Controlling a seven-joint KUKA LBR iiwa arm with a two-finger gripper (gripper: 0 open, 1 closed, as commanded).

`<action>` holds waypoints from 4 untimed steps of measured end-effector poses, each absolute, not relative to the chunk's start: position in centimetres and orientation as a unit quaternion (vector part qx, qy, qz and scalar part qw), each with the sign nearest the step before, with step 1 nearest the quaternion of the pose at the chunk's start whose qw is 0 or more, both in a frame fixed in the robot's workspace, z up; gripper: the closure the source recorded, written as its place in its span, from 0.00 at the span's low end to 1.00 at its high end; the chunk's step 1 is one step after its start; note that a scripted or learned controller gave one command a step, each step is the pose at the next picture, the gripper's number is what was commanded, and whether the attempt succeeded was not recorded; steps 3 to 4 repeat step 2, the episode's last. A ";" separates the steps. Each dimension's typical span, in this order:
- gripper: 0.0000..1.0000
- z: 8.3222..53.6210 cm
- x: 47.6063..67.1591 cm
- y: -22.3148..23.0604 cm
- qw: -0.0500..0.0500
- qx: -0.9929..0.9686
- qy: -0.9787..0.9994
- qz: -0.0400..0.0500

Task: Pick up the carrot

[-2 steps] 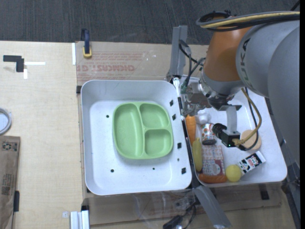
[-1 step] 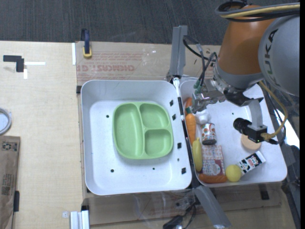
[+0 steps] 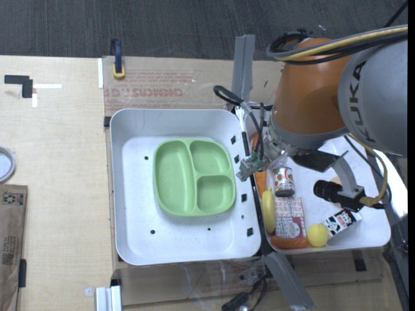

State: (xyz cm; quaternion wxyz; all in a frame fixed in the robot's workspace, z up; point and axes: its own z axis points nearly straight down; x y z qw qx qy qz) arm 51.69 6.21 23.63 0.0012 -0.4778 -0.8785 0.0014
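Observation:
The carrot (image 3: 260, 183) shows as an orange strip along the left wall of the right bin (image 3: 371, 237), partly hidden under the arm. My gripper (image 3: 250, 166) hangs over that wall, just above the carrot's visible part. The bulky grey and orange wrist covers most of the bin's upper half. Nothing can be seen held by the gripper.
In the right bin lie a small red-labelled can (image 3: 283, 181), a yellow fruit (image 3: 267, 210), a red and white box (image 3: 290, 218), a yellow ball (image 3: 317, 234), a black and white carton (image 3: 342, 221) and an orange piece (image 3: 290, 243). The left bin (image 3: 130, 199) holds a green divided plate (image 3: 194, 175).

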 end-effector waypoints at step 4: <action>1.00 23.4 53.9 4.1 -0.001 0.117 -0.993 -0.001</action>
